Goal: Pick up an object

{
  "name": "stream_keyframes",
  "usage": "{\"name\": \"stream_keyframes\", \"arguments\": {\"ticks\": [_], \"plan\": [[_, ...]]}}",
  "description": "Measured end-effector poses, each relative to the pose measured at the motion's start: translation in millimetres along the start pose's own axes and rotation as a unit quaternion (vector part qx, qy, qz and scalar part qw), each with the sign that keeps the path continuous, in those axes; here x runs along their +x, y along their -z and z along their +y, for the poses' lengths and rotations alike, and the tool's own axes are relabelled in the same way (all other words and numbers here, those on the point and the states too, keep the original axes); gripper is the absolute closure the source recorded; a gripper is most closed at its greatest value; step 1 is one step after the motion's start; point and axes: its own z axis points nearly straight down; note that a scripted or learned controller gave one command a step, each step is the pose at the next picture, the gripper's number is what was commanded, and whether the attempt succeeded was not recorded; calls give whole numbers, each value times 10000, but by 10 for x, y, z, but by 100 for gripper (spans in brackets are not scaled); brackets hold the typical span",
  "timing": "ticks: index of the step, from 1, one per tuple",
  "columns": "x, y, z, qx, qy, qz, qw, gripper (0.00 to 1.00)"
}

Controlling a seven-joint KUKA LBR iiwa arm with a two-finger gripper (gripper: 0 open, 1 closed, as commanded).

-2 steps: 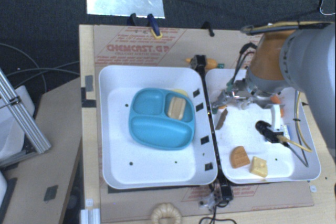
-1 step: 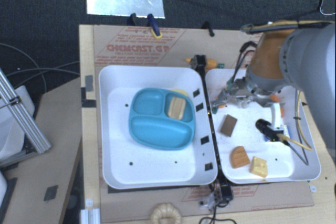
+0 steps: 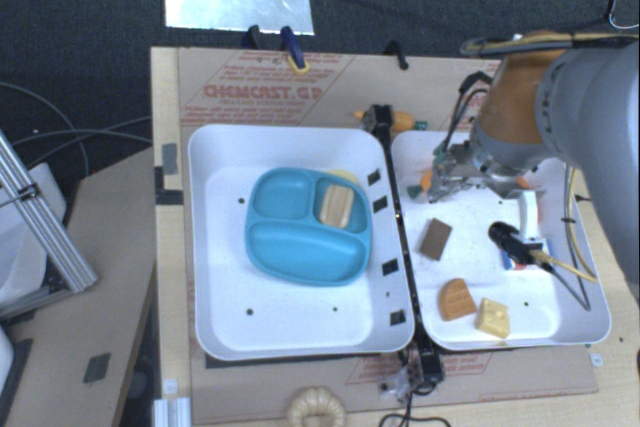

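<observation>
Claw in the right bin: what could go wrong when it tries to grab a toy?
The claw hangs near the right bin's far wall, so it might bump that wall. The brown square lies flat on the floor and may slide instead of lifting. The toast-shaped piece and the yellow cheese-like piece sit close together, so reaching for one could knock the other.

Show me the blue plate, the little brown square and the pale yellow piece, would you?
blue plate point(image 3: 295, 253): camera view, bare floor of its large compartment.
brown square point(image 3: 435, 238): camera view, middle of its top.
pale yellow piece point(image 3: 492, 317): camera view, its middle.
</observation>
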Motion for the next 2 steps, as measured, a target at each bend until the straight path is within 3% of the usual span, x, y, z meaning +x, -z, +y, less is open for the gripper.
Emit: {"name": "stream_keyframes", "arguments": {"ticks": [2], "plan": [[-54, 1182, 66, 24, 22, -25, 10000, 100]]}}
